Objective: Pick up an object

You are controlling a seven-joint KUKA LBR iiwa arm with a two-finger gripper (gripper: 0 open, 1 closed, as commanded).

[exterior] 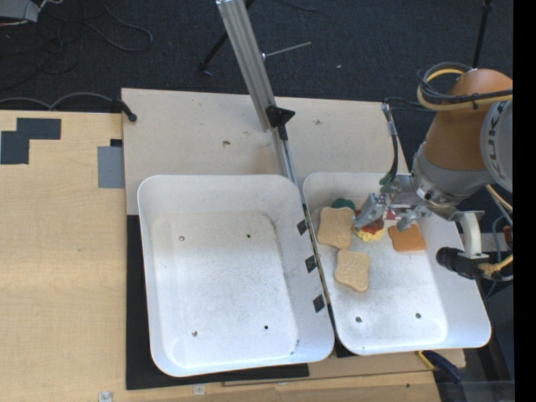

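Observation:
In the right bin (419,325) lie two tan bread-like slices, one (335,227) near the left wall and one (353,270) just below it. An orange slice (407,239) lies further right, a yellow piece (371,234) with a red bit (369,215) sits between them, and a green piece (342,203) peeks out behind. My gripper (378,216) hangs low over the yellow and red pieces, between the upper tan slice and the orange slice. Whether anything sits between its parts is hidden by the wrist.
The left bin (218,275) sits beside the right one, split by a divider with black clips (310,262). A slanted metal rail (251,65) rises at the back. Black hardware and cables (469,262) stick out at the right bin's right edge.

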